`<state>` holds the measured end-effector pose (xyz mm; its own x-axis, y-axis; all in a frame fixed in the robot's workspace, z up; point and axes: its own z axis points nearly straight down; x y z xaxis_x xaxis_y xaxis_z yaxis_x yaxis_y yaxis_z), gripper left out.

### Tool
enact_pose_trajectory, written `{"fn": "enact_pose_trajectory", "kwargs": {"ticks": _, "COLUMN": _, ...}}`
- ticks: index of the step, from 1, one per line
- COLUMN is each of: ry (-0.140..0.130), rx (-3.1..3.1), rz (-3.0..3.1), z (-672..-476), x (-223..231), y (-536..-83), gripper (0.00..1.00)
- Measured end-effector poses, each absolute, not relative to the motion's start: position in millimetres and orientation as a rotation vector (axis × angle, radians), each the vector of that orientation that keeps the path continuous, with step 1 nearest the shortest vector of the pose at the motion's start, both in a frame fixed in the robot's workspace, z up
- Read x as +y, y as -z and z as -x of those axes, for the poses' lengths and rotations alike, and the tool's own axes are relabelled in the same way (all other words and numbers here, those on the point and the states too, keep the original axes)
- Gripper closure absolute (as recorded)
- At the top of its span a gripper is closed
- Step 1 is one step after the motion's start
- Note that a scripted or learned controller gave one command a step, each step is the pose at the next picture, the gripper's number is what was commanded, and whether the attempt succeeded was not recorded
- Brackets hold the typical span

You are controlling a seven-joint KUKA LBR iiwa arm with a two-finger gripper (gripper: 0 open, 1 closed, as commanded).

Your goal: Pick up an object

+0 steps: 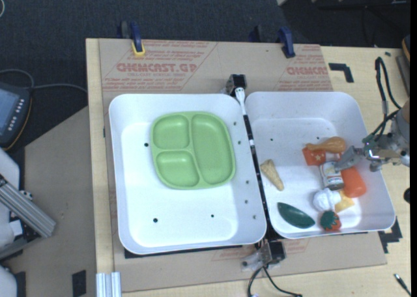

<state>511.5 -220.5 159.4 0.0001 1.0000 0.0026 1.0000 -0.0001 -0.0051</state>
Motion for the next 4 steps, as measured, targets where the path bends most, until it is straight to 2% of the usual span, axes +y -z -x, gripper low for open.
{"fn": "enact_pose_trajectory", "kwargs": {"ticks": 1, "ry": -0.001, "rx": -2.217, "rz": 2.218, "z": -501.0, "x": -218.8, "y": -104.5, "gripper": 0.00}}
{"fn": "enact_pose_trajectory", "kwargs": {"ticks": 2, "ry": 0.012, "rx": -2.222, "rz": 2.210, "z": -503.6, "x": -213.4, "y": -85.6, "gripper": 0.00}}
{"fn": "enact_pose_trajectory", "kwargs": {"ticks": 3, "ry": 0.013, "rx": -2.224, "rz": 2.210, "z": -503.9, "x": -213.2, "y": -96.3, "gripper": 1.00}}
{"fn": "enact_pose_trajectory", "kwargs": {"ticks": 4, "ry": 0.003, "rx": -2.228, "rz": 2.224, "z": -509.1, "x": -203.9, "y": -152.1, "gripper": 1.00}}
